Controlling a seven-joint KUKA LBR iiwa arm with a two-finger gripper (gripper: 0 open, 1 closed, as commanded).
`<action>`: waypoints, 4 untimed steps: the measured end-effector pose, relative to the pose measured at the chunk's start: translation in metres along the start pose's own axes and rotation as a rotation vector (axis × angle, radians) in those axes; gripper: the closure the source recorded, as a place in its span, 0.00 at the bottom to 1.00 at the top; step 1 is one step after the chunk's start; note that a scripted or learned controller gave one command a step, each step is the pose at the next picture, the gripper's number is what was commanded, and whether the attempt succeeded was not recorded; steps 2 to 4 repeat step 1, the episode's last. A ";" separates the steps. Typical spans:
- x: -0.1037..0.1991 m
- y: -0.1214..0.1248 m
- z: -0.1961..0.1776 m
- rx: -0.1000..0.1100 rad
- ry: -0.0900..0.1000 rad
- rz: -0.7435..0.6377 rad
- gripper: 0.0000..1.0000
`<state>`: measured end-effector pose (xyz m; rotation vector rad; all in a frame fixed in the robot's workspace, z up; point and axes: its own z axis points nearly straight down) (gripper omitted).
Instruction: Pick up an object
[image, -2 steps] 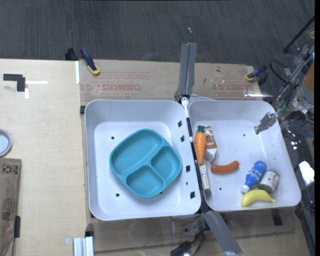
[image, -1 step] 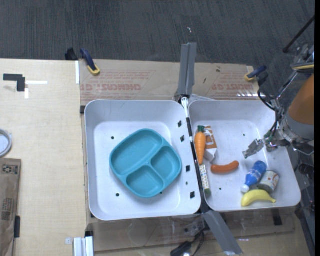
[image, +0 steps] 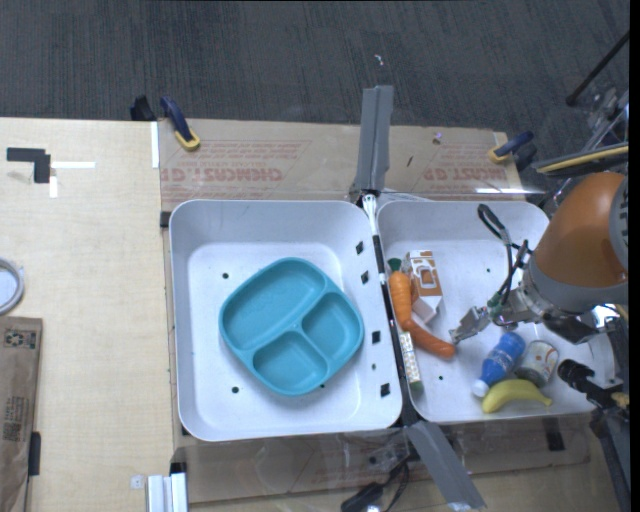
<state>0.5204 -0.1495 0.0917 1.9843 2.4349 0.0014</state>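
Orange carrot (image: 413, 316) lies left of our gripper (image: 472, 322), grasp unreadable; we should descend centred over it.

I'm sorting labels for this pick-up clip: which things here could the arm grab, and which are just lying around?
Job things, right bin:
gripper
carrot
banana
blue bottle
small carton

Lying about:
blue divided plate in left bin
tape roll
clamps
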 end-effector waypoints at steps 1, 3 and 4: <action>-0.001 -0.001 -0.006 0.003 0.001 0.004 1.00; -0.001 -0.001 -0.006 0.003 0.001 0.004 1.00; -0.001 -0.001 -0.006 0.003 0.001 0.004 1.00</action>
